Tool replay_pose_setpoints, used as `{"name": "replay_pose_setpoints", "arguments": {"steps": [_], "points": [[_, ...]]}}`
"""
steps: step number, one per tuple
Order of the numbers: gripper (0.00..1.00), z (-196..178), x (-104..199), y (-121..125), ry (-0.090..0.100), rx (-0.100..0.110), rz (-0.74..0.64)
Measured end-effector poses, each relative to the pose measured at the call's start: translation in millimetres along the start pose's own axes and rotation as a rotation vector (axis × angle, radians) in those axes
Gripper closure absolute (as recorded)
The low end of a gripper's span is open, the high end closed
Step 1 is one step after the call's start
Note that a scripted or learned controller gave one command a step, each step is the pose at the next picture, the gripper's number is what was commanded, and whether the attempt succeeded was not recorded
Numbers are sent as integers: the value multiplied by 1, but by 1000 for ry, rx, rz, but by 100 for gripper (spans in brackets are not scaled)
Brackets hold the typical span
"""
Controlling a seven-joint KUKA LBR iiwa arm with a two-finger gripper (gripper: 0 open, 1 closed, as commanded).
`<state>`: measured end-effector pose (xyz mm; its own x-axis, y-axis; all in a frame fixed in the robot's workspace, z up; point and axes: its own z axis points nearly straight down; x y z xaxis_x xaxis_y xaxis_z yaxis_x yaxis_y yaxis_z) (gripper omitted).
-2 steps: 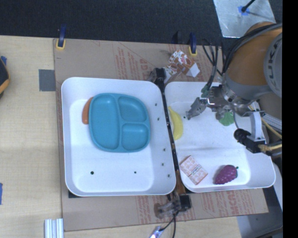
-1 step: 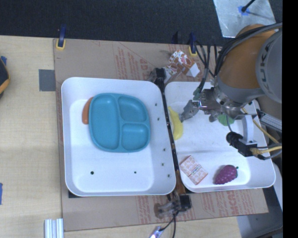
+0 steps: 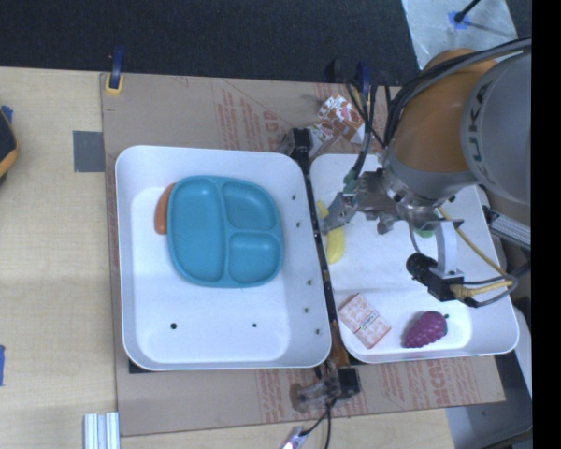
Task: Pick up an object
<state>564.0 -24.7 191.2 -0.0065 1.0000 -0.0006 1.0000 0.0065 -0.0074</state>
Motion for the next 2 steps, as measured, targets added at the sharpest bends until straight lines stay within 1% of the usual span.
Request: {"name": "replay_pose_setpoints", "arguments": {"steps": [1,2], "points": [[0,-1,21,81,1,-5,3],[0,-6,-69,90,-1,-6,6]]}}
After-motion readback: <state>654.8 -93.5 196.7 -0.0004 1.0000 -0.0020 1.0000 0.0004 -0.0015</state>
